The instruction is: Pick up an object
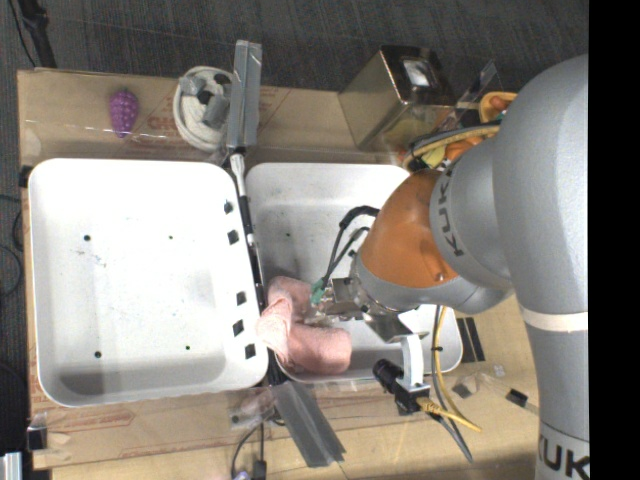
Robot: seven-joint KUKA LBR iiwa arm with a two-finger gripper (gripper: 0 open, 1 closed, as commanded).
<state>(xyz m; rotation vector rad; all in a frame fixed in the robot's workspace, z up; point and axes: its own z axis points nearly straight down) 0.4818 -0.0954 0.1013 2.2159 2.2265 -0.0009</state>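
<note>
1 gripper [325, 310] sits over the pink cloth [300, 333] in the right bin [300, 193]; finger opening cannot be determined.

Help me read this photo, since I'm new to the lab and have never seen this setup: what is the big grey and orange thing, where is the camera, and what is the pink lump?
The picture is taken by one camera fixed above a bench, looking down at a slant. The big grey shape with the orange band is a robot arm reaching in from the right. Its job is to pick up an object.

Two shallow white bins sit side by side: the left bin and the right bin. The arm's tool is low in the right bin, right at a soft pink object lying near the bin's left wall. The arm hides the tip, so I cannot tell whether the pink object is gripped.

Above the bins, on the brown bench top, lie a small purple object and a white coil.
</note>
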